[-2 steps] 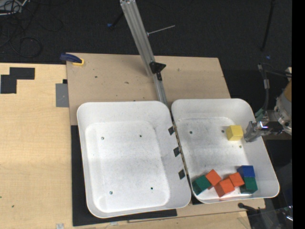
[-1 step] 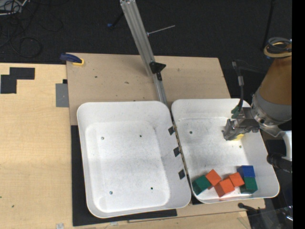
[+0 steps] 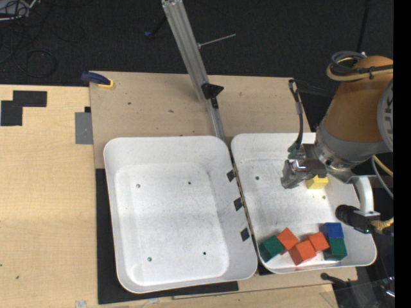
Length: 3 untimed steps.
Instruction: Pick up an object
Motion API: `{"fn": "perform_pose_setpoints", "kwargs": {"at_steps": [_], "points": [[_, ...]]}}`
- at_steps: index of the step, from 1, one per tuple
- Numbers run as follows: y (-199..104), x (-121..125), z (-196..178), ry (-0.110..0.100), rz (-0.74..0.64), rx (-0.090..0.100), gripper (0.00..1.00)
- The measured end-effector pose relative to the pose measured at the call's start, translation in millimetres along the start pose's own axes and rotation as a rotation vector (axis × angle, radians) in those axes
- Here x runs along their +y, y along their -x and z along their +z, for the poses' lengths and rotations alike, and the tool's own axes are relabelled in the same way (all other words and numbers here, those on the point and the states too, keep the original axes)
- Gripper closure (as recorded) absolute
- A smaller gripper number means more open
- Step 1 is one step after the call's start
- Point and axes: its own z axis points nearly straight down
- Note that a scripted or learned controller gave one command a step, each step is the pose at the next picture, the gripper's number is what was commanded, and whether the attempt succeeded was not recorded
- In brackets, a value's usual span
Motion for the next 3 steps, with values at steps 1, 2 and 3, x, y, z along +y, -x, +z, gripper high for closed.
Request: {"fn": "perform_pose_setpoints", "kwargs": {"at_steps": [1,2,3], "points": [[-45,15,13,0.000,0.000,-0.001,1.00],[-100,26,24,0.000,-0.001,-0.001,1.00],[-154,37,31,0.001,-0.001,-0.001,1.00]]}}
